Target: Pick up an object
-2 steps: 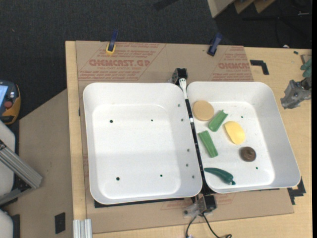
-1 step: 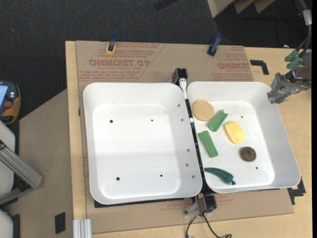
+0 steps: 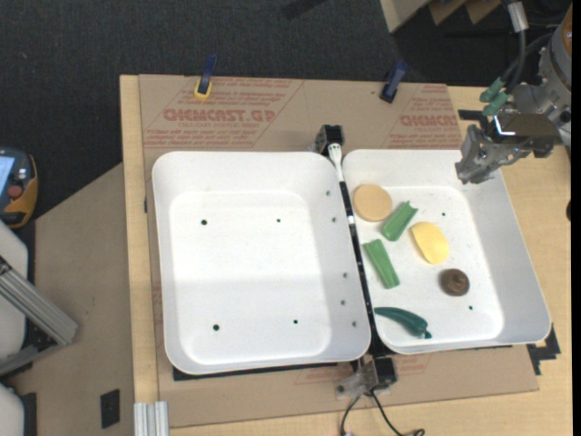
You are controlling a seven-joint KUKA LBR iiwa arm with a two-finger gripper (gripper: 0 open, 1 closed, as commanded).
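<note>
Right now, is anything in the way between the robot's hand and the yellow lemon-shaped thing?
Nothing visible blocks it. The gripper hangs over the right bin's far right corner, and bare white floor lies between it and the yellow piece. A green piece lies close on its left, which might crowd a grasp from that side.

Slanted overhead view, 2 bins (image 3: 172, 271)

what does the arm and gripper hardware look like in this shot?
The grey metal two-finger gripper has short, dull silver fingers on a boxy black and grey wrist block. Green fittings sit at the block's left side. Dark cables run up from it toward the frame's top edge. The arm body behind looks pale grey.
</note>
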